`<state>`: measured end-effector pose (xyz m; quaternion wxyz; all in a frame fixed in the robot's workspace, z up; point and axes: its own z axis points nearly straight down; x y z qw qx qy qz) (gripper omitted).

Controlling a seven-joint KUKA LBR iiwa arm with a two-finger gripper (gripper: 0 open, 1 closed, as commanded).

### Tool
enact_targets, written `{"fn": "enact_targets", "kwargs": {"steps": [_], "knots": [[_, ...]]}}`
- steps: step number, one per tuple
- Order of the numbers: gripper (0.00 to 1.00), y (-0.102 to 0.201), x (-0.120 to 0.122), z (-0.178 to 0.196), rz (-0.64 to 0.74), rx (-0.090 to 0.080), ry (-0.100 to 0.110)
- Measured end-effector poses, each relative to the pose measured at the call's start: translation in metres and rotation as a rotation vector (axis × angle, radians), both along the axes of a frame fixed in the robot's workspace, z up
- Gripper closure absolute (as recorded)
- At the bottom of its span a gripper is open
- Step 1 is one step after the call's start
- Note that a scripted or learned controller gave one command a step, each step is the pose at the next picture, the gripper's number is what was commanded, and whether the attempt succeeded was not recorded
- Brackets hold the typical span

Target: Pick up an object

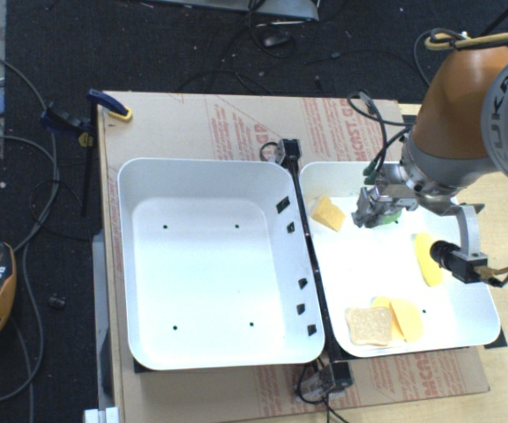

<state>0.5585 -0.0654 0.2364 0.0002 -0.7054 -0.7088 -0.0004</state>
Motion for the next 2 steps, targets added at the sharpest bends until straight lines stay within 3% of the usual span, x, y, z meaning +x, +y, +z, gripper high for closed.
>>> {"fn": "enact_targets", "kwargs": {"steps": [2], "knots": [[1.0,0.107,-0.007,-0.007,0.0,0.0,0.002]]}}
